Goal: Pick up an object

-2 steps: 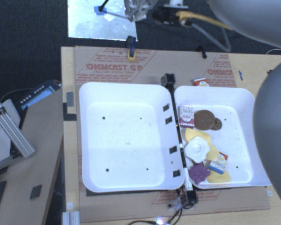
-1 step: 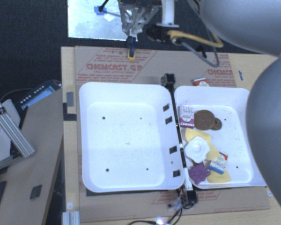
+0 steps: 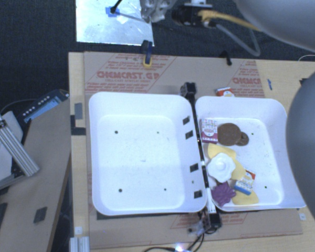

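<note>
Cardboard sheet (image 3: 163, 70) covers the worktop under two white bins. Left bin (image 3: 100, 156) sits beside the right bin (image 3: 273, 114), where small objects cluster along its left wall: purple piece (image 3: 223, 193), white piece (image 3: 220, 167), brown disc (image 3: 229, 134). Dark carpet (image 3: 31, 41) beyond. Hand (image 3: 156, 7) at far edge, grip state unclear.

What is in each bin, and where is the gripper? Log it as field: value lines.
left bin: bare white floor
right bin: holds all the objects, bunched at its left side
objects: brown disc, white round piece, purple piece, yellow pieces
gripper: at the top edge, above the bench, away from both bins
held: nothing visible
</note>
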Motion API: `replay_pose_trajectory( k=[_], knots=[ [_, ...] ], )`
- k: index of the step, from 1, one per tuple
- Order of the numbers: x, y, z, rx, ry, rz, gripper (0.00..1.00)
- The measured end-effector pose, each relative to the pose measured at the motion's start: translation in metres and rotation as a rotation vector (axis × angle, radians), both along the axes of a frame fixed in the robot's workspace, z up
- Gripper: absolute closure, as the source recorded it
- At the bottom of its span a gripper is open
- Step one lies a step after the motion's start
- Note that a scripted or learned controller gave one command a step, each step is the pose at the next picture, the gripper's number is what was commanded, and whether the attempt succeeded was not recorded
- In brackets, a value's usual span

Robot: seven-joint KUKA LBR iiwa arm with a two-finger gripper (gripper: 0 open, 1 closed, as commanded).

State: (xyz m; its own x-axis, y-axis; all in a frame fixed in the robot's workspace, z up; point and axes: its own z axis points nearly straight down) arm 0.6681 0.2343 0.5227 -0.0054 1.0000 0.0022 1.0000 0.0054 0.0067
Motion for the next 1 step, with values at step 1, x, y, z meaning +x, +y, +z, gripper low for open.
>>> replay_pose_trajectory(
  k=[1],
  knots=[
    [0.0003, -0.0009, -0.0602, -0.004, 0.010, -0.005, 1.00]
  ],
)
